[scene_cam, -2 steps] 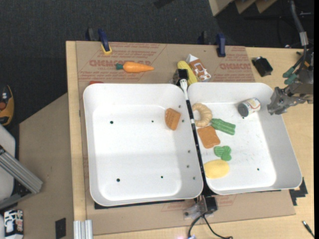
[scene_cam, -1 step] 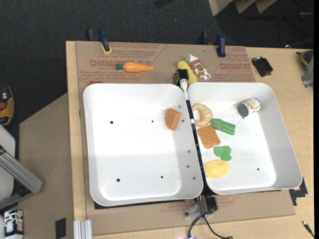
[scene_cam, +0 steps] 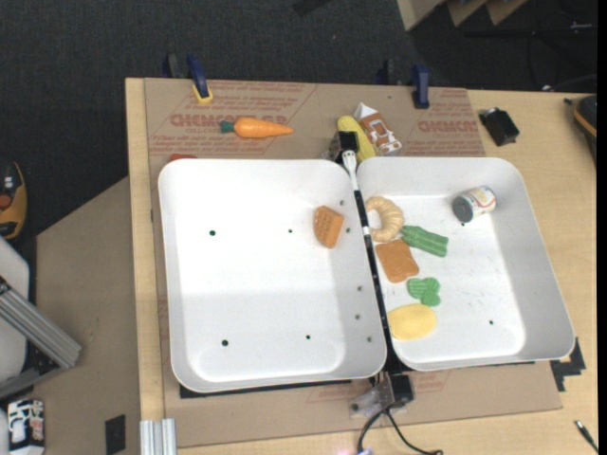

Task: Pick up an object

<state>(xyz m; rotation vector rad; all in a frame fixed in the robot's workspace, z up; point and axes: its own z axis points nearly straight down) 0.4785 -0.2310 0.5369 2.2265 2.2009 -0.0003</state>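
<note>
Two shallow white plastic bins sit side by side on a brown cardboard sheet (scene_cam: 285, 112) printed with faded red lettering, partly readable as "CHEM". The left bin (scene_cam: 247, 339) carries one orange waffle-textured toy piece (scene_cam: 328, 226) near its right wall. The right bin (scene_cam: 531, 301) carries a tan ring-shaped toy (scene_cam: 384, 218), a green ridged toy (scene_cam: 425, 241), an orange flat slab (scene_cam: 396, 261), a small green leafy toy (scene_cam: 424, 291), a yellow rounded toy (scene_cam: 413, 321) and a small grey-ended can (scene_cam: 473, 203) near its far right corner. An orange toy carrot (scene_cam: 258, 128) lies on the cardboard beyond the left bin.

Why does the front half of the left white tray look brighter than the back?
In the camera view, overhead light washes out the near part of the left bin with glare; a softer shadow covers its far half around the orange waffle piece. The small toys stay reasonably sharp.
</note>
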